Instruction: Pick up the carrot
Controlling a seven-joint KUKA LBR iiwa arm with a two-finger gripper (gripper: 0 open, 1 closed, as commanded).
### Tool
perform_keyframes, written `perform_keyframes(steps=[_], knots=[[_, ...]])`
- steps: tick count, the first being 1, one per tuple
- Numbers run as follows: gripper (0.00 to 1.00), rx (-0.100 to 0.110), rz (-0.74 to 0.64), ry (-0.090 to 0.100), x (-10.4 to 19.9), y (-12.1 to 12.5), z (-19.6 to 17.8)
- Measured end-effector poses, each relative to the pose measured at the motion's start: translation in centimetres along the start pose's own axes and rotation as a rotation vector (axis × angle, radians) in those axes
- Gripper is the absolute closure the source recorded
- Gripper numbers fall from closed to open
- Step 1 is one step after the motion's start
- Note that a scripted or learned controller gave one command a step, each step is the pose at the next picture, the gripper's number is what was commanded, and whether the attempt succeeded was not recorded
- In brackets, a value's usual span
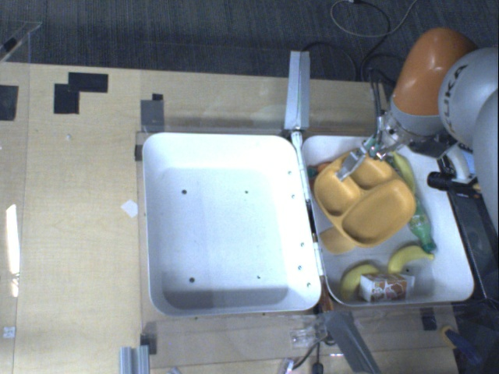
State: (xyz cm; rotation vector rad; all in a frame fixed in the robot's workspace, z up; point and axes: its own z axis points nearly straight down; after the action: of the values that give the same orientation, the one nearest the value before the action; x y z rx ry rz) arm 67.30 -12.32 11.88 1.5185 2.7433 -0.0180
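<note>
My gripper [367,156] hangs low over the back of the right bin [460,275], just above a pile of large yellow plastic pieces [366,199]. Its tip is right at the pile's upper edge; whether it touches is unclear. The yellow pieces cover most of the bin's middle and hide whatever lies beneath them. A small dark orange-brown sliver [317,167] peeks out at the pile's back left, too small to identify.
The right bin also holds two small bananas [407,257] [355,276], a printed carton [386,287], a green item [419,229] and a long yellow-green piece [403,170]. The left bin [222,216] stands beside it, with a metal divider post [296,92] behind.
</note>
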Motion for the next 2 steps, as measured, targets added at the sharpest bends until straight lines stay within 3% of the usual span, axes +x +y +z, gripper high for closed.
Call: perform_keyframes(steps=[1, 2], knots=[[1.0, -0.009, 0.338, 0.01, 4.83, 0.51, -6.57], [1.0, -0.011, 0.333, 0.008, 4.74, 0.71, -7.46]])
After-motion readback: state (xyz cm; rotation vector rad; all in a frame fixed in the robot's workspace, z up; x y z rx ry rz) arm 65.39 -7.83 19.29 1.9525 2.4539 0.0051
